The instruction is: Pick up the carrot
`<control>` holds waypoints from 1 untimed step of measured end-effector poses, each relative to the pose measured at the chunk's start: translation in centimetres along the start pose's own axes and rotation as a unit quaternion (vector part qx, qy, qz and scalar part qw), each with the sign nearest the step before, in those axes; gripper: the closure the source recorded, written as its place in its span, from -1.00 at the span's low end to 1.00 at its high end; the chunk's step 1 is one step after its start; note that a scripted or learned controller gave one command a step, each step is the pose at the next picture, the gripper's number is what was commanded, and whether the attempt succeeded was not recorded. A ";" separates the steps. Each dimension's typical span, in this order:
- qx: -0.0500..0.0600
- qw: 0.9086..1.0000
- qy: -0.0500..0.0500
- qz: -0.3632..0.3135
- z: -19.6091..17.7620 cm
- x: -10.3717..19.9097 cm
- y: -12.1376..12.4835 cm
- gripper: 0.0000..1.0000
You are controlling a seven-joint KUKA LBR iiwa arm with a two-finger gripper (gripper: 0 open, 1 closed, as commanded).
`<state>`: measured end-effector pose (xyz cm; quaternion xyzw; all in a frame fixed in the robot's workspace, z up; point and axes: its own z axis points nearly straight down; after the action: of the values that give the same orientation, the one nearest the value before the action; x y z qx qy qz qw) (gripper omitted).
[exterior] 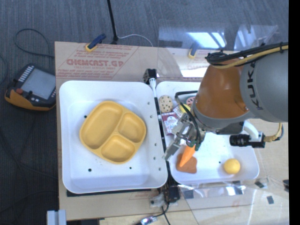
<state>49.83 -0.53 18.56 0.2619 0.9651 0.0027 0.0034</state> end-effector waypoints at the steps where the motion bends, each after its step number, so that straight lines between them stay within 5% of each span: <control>1: 0.005 0.994 0.002 0.111 0.4 -5.3 -6.6 -1.00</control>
<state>51.05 -8.84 18.18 0.3669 0.9302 -0.0015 -0.0002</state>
